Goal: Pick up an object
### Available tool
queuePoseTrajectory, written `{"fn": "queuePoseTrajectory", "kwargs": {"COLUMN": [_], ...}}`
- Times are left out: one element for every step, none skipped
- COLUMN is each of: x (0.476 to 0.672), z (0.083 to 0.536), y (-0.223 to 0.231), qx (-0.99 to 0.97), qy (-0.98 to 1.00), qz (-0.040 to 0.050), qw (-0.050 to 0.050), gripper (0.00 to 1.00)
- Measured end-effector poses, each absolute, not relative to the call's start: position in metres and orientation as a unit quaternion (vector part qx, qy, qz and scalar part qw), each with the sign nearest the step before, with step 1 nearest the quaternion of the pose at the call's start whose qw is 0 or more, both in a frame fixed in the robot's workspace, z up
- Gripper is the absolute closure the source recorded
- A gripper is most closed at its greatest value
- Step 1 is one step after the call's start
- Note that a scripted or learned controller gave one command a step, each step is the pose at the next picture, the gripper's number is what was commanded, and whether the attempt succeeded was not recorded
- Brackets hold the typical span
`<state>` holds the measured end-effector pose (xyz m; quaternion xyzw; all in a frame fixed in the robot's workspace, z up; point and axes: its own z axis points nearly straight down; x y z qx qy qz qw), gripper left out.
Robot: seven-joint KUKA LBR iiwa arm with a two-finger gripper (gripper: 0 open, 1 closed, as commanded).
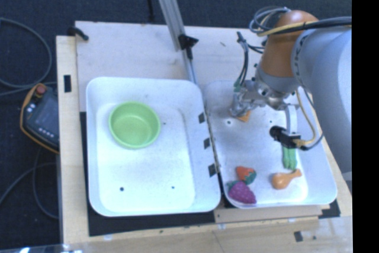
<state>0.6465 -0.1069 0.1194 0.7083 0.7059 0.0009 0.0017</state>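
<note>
while the gripper point(241, 108) sits low over the far end of the right bin point(260, 139), it hangs right above a small orange object point(244, 118) that peeks out just beneath it, touching or nearly touching the bin floor. whether the pincer is released or clenched cannot be told from this slanted view, and nothing can be seen held by it, so i would not count anything as picked yet. the step in hand looks like the closing-in on that orange piece. to do it well, the tool should be centred over the piece rather than off to one edge, go straight down until the tips flank it, then close and lift slowly so a weak hold shows early. other candidates lie at the near end of the same bin: a purple grape bunch point(241, 192) against the near rim, an orange and green piece point(246, 174) just beside it, an orange drumstick-shaped toy point(285, 178) and a green piece point(289, 157) further right. the left bin point(148, 186) holds a green bowl point(135, 124), well apart from the arm
</note>
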Motion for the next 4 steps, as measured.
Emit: {"fn": "queuePoseTrajectory", "kwargs": {"x": [0.642,0.635,0.637,0.642], "z": [0.165,0.214,0.251,0.241], "y": [-0.106,-0.104,-0.105,-0.047], "qx": [0.709,0.708,0.706,0.705], "qy": [0.706,0.706,0.708,0.710], "qz": [0.0015,0.0020,0.0018,0.0005], "qw": [0.002,0.003,0.002,-0.001], "gripper": [1.00,1.00,1.00,1.00]}}
